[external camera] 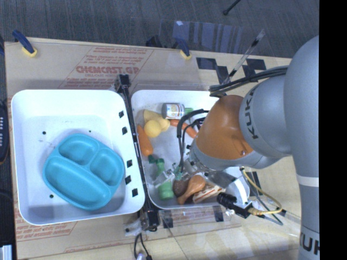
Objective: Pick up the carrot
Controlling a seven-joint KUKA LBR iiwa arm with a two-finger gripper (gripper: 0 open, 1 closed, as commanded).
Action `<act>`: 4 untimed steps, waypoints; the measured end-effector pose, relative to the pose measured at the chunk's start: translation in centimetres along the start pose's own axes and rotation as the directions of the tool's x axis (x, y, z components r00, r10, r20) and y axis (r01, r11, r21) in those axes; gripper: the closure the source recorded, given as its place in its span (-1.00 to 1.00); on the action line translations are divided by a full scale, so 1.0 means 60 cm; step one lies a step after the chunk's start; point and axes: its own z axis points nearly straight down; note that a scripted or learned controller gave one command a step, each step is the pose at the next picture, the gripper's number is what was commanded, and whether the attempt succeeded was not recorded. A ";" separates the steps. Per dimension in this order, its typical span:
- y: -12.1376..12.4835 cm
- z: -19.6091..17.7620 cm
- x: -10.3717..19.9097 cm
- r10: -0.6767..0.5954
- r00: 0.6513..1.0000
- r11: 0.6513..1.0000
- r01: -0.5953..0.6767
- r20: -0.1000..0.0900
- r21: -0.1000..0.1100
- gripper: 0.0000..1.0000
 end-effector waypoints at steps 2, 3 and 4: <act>0.150 0.012 -0.074 0.259 0.966 0.966 -0.259 0.007 -0.008 -1.00; 0.257 0.016 -0.128 0.317 0.949 0.948 -0.317 0.004 0.014 -1.00; 0.260 -0.003 -0.127 0.304 0.953 0.953 -0.304 0.005 0.015 1.00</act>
